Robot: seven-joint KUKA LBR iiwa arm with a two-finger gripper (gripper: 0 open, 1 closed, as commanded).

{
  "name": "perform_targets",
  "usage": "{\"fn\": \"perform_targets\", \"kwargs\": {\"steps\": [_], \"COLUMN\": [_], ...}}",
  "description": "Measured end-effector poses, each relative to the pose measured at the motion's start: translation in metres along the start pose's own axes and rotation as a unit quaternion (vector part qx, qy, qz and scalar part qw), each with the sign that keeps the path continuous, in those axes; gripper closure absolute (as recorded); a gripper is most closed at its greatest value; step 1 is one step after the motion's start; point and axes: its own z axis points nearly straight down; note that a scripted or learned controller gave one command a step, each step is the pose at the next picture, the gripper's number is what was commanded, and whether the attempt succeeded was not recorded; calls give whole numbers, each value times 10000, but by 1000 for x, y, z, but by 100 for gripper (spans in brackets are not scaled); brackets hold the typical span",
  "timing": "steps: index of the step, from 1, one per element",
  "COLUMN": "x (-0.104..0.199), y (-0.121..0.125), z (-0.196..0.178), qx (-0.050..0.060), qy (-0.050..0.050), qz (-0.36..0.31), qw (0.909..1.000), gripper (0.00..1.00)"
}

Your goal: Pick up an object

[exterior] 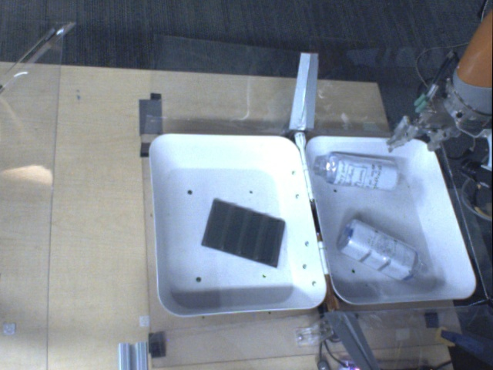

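- My tool (412,129) hangs at the far right corner of the right-hand shallow white plastic bin (454,230), just above its back rim, at the end of my grey arm with the orange band (474,68).
- The view of the tool is small and a little blurred. I think I see two pale fingers pointing down and to the left, but I cannot tell whether they stand wide or narrow.
- Nothing shows between the fingers, so I carry no object.
- In the right bin, near its back wall, lies a clear plastic bottle with a white printed label (360,171). It is on its side, its cap end toward the divider between the bins. My tool is near its other end and apart from it.
- Closer to the front of the same bin lies a silvery crinkled foil-wrapped pack (379,249), also on its side and angled, well apart from the bottle.
- The left-hand shallow white plastic bin (169,230) holds a flat dark grey ribbed rectangular pad (243,232), lying tilted near the middle of the floor.
- Both bins sit touching side by side on the light wooden worktop (77,206).
- A grey metal bar (304,99) runs back from where the bins meet.
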Motion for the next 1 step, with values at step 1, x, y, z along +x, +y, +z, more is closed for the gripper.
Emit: {"fn": "perform_targets", "kwargs": {"steps": [1], "x": [45], "y": [9], "z": [113], "qx": [-1], "qy": [3], "qz": [-343], "qw": [9994], "gripper": [0]}}
